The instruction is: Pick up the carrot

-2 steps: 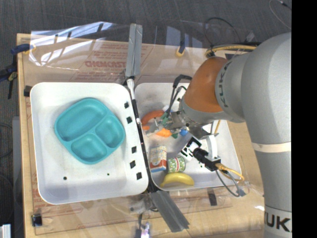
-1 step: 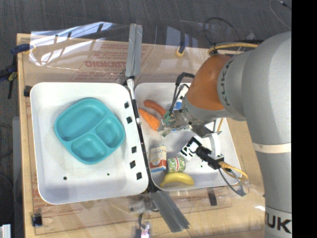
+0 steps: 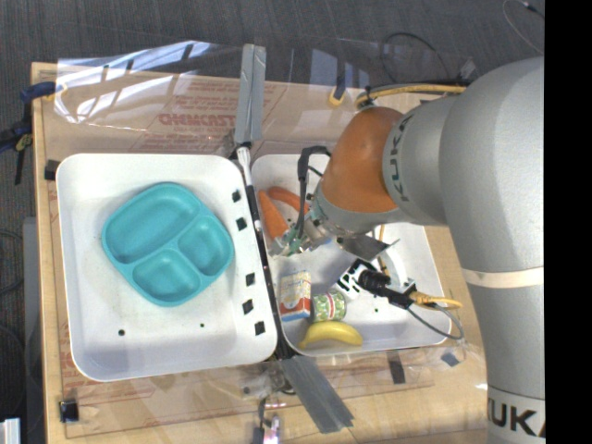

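My gripper (image 3: 298, 240) hung at the carrot's (image 3: 272, 212) 4 o'clock; grasp state unreadable. Best to centre over its middle, descend straight, close across its width.

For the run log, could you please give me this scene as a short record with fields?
arm: reaches over the right bin
gripper: low in that bin, beside the carrot
carrot: right bin, near the divider, lying free
banana: right bin, front edge
can: right bin, behind the banana
plate: teal, in the left bin
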Available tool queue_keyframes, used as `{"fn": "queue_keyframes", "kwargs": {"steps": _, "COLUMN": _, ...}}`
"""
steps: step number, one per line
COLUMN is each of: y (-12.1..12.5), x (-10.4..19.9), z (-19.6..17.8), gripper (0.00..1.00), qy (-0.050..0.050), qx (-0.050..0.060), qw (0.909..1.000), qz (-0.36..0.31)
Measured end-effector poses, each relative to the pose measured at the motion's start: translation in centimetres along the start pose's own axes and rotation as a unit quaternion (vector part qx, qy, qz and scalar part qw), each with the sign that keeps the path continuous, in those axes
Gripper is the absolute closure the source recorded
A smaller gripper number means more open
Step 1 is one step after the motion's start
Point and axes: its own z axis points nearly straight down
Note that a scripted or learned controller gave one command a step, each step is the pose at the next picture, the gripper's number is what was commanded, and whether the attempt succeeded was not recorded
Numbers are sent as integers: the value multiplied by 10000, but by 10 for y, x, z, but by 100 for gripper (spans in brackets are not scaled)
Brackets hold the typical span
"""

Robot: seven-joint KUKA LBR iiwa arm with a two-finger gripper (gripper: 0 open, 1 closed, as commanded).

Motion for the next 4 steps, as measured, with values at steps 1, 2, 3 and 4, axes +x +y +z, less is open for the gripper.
{"fn": "queue_keyframes", "kwargs": {"steps": 1, "y": 9, "x": -83, "z": 3, "gripper": 100, "qy": 43, "qx": 4, "qw": 9999, "qz": -138}}
{"fn": "queue_keyframes", "kwargs": {"steps": 2, "y": 21, "x": -25, "z": -107, "gripper": 100, "qy": 45, "qx": 14, "qw": 9865, "qz": 1640}}
{"fn": "queue_keyframes", "kwargs": {"steps": 3, "y": 21, "x": -25, "z": -107, "gripper": 0, "qy": 45, "qx": 15, "qw": 9864, "qz": 1642}}
{"fn": "queue_keyframes", "kwargs": {"steps": 4, "y": 57, "x": -71, "z": -6, "gripper": 0, "qy": 3, "qx": -65, "qw": 9918, "qz": 1274}}
